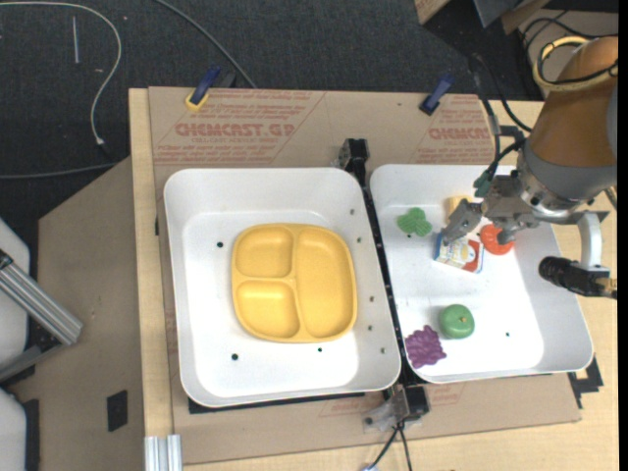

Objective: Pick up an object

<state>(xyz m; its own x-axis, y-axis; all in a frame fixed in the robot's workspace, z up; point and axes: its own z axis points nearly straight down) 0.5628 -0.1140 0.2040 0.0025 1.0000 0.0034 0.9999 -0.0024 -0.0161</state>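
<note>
In the right bin (pixel 549 351) we see the things on offer for picking: a small white carton with blue and red print (pixel 457 253) lies near the middle of the bin's upper half, and an orange-red piece (pixel 497 242) sits just beside it on the right, the two touching or nearly so. The gripper (pixel 483 222) hangs directly over this pair, its grey fingers (pixel 459 226) reaching down toward the carton's top edge; we cannot tell whether they are spread or closed, nor whether anything sits between them, since the fingers and the objects overlap from this angle. A yellowish item (pixel 457 205) peeks out just above the carton, partly hidden by the gripper. To the left of the carton, apart from it, lies a green leafy toy (pixel 414 222). Lower in the same bin a green apple (pixel 456 321) rests near the front, and a purple bunch of grapes (pixel 424 345) lies just beside it, toward the bin's lower left corner. The left bin (pixel 196 214) holds one thing: a yellow divided plate (pixel 293 282) with three compartments, lying flat at the middle of the bin. Both bins sit side by side on a cardboard sheet (pixel 265 126), which is held by blue clamps (pixel 204 87) at its far edge, and the arm (pixel 579 126) with its orange band comes in over the right bin from the right.
</note>
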